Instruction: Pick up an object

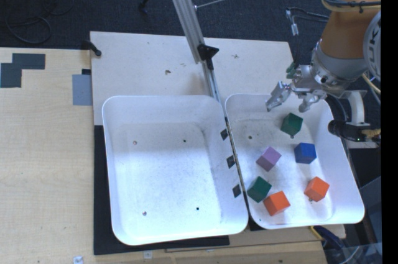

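My gripper (291, 101) hangs over the back of the right bin (348, 194), open, with nothing between its fingers. Just below it a dark green block (291, 125) rests on the bin floor. Further forward lie a blue block (305, 153), a purple block (268, 158), a second green block (259, 188), and two orange blocks (277, 202) (316, 189).
The left bin (124, 126) sits beside the right one, with a divider carrying black clips (230, 161) between them. A slanted metal rail (186, 14) rises from the bench behind the bins. The arm's orange band (351, 14) and cables stand at the right.
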Action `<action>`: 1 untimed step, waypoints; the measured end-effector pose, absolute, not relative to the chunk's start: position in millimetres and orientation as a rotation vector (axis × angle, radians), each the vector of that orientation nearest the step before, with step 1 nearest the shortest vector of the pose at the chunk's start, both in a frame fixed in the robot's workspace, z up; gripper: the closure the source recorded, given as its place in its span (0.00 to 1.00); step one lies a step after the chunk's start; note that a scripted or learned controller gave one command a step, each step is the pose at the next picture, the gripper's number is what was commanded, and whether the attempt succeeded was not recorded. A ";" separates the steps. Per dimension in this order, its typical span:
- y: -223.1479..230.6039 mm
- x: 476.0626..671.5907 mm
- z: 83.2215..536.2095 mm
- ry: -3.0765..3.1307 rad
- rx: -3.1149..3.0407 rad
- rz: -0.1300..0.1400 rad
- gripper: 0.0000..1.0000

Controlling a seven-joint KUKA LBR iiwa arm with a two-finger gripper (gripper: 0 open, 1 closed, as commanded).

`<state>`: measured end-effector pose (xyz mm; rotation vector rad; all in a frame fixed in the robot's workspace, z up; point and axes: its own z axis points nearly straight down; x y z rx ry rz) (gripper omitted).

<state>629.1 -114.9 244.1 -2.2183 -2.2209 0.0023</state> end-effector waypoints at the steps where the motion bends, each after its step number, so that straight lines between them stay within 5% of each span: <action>1: -115.1 597.4 133.4 -2.214 -2.214 0.011 0.00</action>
